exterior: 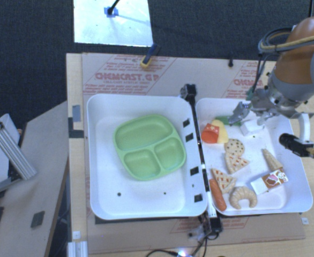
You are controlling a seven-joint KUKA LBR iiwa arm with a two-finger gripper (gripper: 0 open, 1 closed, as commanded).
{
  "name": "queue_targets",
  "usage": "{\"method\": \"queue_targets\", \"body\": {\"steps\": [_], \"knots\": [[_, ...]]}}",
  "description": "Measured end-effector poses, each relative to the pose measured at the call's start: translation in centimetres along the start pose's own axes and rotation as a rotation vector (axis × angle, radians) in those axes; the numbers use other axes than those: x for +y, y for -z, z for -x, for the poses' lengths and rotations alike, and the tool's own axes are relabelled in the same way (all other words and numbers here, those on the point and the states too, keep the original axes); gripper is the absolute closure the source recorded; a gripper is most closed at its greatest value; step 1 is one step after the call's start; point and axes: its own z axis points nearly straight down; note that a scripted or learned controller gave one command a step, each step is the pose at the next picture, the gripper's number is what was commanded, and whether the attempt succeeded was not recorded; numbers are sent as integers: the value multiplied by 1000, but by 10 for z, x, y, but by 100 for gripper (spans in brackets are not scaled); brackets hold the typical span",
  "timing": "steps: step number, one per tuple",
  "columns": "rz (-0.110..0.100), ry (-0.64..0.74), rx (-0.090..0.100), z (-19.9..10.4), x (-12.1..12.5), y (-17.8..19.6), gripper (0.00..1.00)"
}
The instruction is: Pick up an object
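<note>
Gripper (243,115) hangs low over the rear of the right-hand bin (299,194), carried in from the view's right on the grey arm with its orange band (307,33). Whether it is wide or narrow cannot be told from this angle.

The things to pick all lie in this bin. Just below the gripper sits a small white block (249,127), so close that touching or apart cannot be told. Just to the gripper's left a green piece (222,120), a yellow piece (217,126) and an orange-red piece (209,135) are bunched together near the bin's left wall.

Toward the front lies a round biscuit (233,146), touching a triangular waffle wedge (236,163). Beyond these come a pizza slice (223,180), a carrot (217,195) along the left wall, and a croissant (243,196). To the right lie an ice-cream cone (271,159) and a white and brown carton (270,181).

The left-hand bin (106,186) holds a green divided tray (149,146), flat near its middle. Both bins rest on a pale sheet with red lettering (125,76).
</note>
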Motion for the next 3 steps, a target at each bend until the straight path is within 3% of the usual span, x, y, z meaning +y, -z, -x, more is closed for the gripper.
{"method": "queue_targets", "body": {"steps": [1, 3], "knots": [[12, 2, -1, 0, 3, 7, 0], [9, 0, -1, -5, 4, -97, 0]]}}
